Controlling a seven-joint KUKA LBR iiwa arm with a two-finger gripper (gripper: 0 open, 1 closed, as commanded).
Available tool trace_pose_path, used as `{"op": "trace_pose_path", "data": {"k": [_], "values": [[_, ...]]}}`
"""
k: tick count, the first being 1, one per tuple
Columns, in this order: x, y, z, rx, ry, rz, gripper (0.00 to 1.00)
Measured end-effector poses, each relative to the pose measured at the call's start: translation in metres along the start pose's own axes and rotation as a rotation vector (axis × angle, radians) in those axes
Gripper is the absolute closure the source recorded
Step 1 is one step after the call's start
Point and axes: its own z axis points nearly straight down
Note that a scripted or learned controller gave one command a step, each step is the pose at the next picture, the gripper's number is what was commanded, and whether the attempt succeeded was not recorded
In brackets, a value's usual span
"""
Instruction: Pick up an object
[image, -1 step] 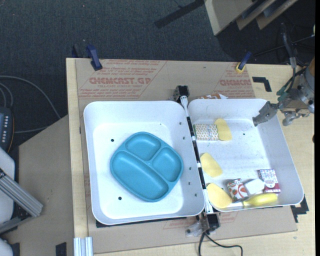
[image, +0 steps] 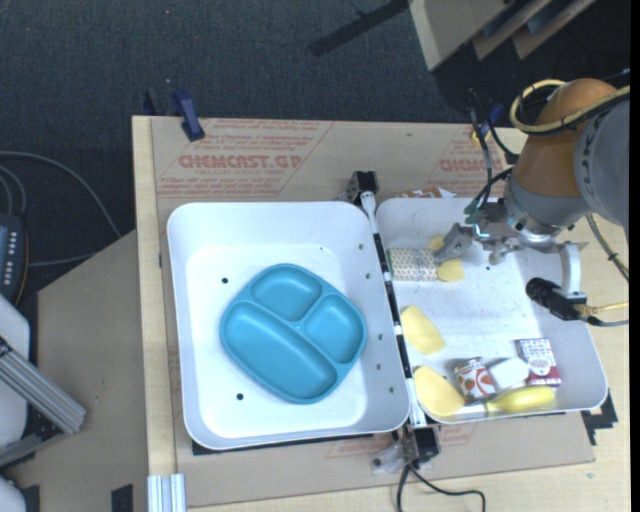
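Resting in left bin (image: 190, 300): smooth blue sectioned tray (image: 291, 331).

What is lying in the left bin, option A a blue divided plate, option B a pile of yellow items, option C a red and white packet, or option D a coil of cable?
A: the blue divided plate lies alone in the left bin, while the yellow items and the red and white packet lie in the right bin.

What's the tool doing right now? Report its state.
Tool: over the right bin, beside a small yellow piece; open or closed cannot be told.
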Motion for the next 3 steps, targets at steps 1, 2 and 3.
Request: {"op": "trace_pose_path", "data": {"k": [1, 2, 3], "values": [[-0.005, 0.034, 0.03, -0.004, -0.002, -0.001, 0.0], [0.006, 0.02, 0.03, -0.002, -0.001, 0.0, 0.0], [0.006, 0.021, 0.019, -0.004, -0.001, 0.0, 1.0]]}}
